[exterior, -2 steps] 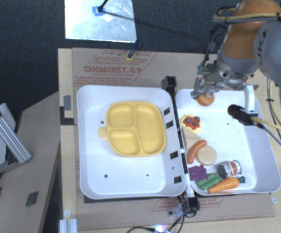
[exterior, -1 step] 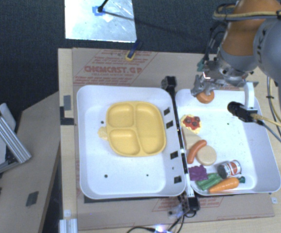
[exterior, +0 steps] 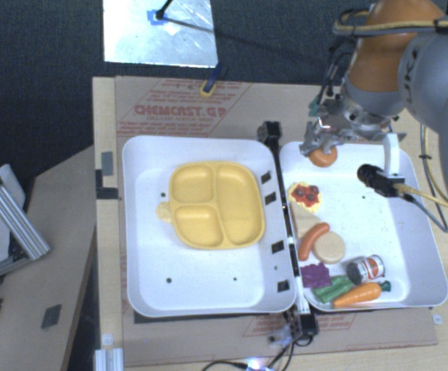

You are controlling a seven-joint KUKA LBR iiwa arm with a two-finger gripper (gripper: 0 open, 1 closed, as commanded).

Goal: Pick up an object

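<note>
My gripper [exterior: 322, 147] hangs over the far left corner of the right bin [exterior: 409, 230]. A small orange ball [exterior: 324, 158] sits between its fingertips, its upper part hidden by the fingers, and the gripper is shut on it. More toy food lies in the same bin: a pizza slice [exterior: 305, 195], a red sausage [exterior: 313, 239], a cream round disc [exterior: 332, 248], a purple piece [exterior: 315, 274], a small can [exterior: 365, 269], a carrot [exterior: 357, 293] and a green piece [exterior: 332, 288].
A yellow divided plate [exterior: 212, 205] lies in the left bin [exterior: 142, 207]. A black divider [exterior: 280, 207] separates the bins. A black cylinder on a cable [exterior: 377, 178] sits right of the gripper. The arm's grey and orange body [exterior: 394, 45] looms over the bin's far edge.
</note>
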